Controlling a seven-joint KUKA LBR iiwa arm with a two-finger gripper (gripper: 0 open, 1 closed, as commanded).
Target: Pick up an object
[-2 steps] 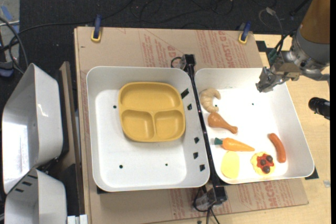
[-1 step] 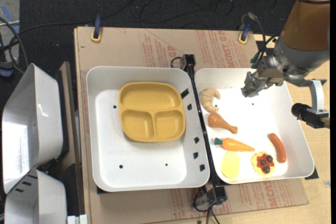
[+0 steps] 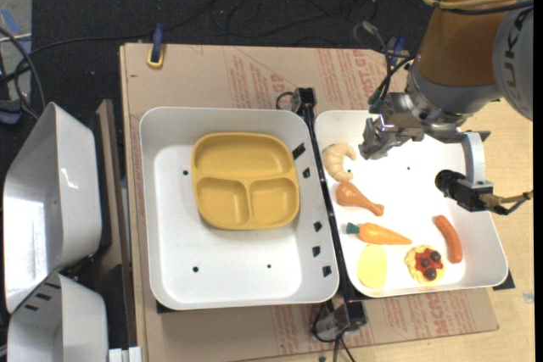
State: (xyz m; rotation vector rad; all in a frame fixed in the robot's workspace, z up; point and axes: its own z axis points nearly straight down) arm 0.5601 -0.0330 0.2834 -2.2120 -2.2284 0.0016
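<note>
Gripper [image 3: 376, 142] hovered above the right bin [image 3: 488, 258], just beside the croissant [image 3: 340, 158]; whether it gripped anything could not be told.

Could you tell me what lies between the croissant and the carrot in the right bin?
In the camera view, the drumstick lies between the croissant and the carrot.

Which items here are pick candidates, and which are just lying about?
Job: gripper; right bin toys: croissant, drumstick, carrot, sausage, yellow slice, small pizza.

Lying about: yellow divided tray in left bin; clamp; cables.
</note>
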